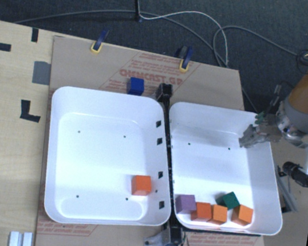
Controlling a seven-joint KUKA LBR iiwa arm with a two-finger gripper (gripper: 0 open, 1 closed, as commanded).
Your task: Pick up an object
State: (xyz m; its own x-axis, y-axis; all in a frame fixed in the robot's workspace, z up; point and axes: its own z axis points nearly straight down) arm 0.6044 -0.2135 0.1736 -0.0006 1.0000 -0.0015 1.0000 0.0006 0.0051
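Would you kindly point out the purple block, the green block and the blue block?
purple block (186,202): camera view, top face.
green block (229,199): camera view, top face.
blue block (136,85): camera view, front face.

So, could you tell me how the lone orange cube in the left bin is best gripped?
Probably from straight above, fingers closing on two opposite side faces of the orange cube. It sits alone on the left bin floor, apart from the walls, so every side looks free.
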